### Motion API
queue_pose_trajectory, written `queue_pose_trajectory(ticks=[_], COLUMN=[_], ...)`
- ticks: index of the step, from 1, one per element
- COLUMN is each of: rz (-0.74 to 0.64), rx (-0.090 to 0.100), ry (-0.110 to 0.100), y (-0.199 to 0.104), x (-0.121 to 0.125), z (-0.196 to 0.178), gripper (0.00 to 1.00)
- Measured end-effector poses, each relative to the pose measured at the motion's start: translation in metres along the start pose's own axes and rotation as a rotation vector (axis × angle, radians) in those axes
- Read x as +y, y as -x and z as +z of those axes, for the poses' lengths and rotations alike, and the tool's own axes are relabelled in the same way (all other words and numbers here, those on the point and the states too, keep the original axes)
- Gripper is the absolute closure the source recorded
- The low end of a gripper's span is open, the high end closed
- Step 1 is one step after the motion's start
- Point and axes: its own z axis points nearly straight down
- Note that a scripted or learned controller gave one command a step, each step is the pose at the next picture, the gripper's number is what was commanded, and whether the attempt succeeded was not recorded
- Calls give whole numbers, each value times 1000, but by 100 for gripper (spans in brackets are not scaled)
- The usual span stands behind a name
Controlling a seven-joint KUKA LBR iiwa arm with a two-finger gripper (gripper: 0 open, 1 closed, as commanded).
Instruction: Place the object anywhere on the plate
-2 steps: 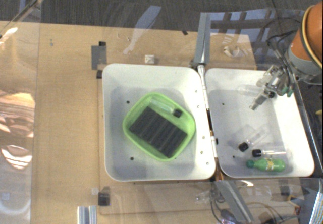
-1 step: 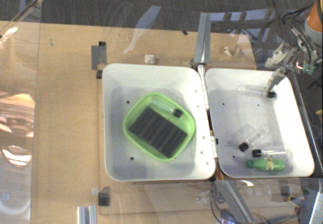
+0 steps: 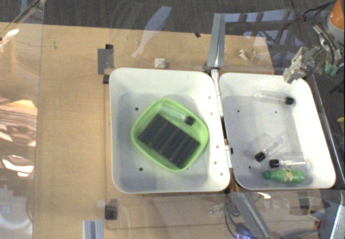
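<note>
Camera view: green plate (image 3: 141, 131) sits in the left bin (image 3: 121, 170), w/ a dark ribbed mat covering most of it. One clear vial w/ a black cap (image 3: 190, 120) already lies on the plate's far rim edge.

Right bin (image 3: 319, 141) holds the rest: clear vial (image 3: 272, 96) near the far wall, another clear vial (image 3: 268, 147) mid-bin, a third clear vial (image 3: 288, 163) lying just beside a green bottle (image 3: 284, 176) at the near wall.

Tool (image 3: 298, 67) hangs over the right bin's far right corner, nothing visible in it; can't tell if it's spread or pressed together at this res.

Risks, IMO:
- Vials are see-through and round, so they could roll or slip out of a pinch.
- Third vial and bottle lie so close a grab may catch both or nudge one away.
- Far vial near the wall leaves little room for the tool.
- Plate rim is sloped, so a drop there could roll off into the bin.
</note>
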Motion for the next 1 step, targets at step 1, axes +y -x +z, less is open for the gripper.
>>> queue_pose_trajectory(ticks=[1], rz=[-18], rx=[11], ry=[-2], y=[-11], x=[27], z=[13], gripper=[100])
